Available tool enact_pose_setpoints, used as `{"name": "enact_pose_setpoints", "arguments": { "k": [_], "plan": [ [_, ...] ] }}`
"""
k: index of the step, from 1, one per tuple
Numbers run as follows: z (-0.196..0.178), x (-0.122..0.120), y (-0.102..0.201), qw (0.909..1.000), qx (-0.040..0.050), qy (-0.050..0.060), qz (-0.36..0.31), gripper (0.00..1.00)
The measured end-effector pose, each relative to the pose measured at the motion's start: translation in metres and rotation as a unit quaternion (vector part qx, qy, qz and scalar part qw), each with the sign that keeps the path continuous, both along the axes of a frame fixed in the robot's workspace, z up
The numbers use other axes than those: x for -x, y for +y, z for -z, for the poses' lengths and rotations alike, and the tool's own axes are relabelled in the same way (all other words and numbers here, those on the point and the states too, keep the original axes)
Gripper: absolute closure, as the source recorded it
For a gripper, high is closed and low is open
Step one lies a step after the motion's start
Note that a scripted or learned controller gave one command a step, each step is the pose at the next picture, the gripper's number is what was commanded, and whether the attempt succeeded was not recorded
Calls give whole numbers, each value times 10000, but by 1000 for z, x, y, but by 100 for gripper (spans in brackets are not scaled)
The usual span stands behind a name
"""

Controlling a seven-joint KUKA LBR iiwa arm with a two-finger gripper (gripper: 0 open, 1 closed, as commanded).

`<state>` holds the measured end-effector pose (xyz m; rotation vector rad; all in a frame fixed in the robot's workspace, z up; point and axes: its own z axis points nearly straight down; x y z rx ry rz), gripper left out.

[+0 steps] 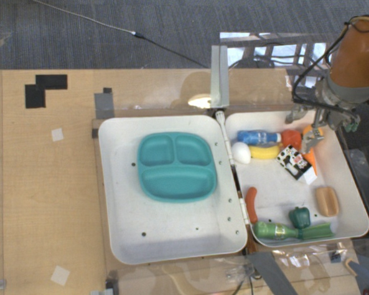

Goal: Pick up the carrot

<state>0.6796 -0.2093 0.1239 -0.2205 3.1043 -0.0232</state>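
Glossy green bottle (278, 231) nearest (lying flat); gripper (313, 136) at tapered carrot (311, 156), grasp unclear.

The arm comes in from the right of the camera view, above the far right corner of the right bin (361, 226). Its orange band (353, 55) sits uppermost, a broad rounded collar, and below it the grey wrist (349, 93) narrows toward the bin. Dark cables loop along the wrist's left side, toward the bin's far wall. The end effector (313, 131) hangs beneath the wrist, pointing down into the bin's far right part, just inside the far wall. Its grey body is partly blurred, and the tips cannot be made out clearly.
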Motion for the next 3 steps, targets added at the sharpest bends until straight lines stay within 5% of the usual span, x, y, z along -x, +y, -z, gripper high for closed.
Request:
{"name": "enact_pose_setpoints", "arguments": {
  "k": [1, 2, 3],
  "plan": [
    [32, 9, 2, 9952, -19, 90, -971, 0],
    [15, 4, 3, 9952, 2, 2, -981, 100],
    [30, 105, 2, 9581, 31, 87, -2862, 100]
  ]
}}
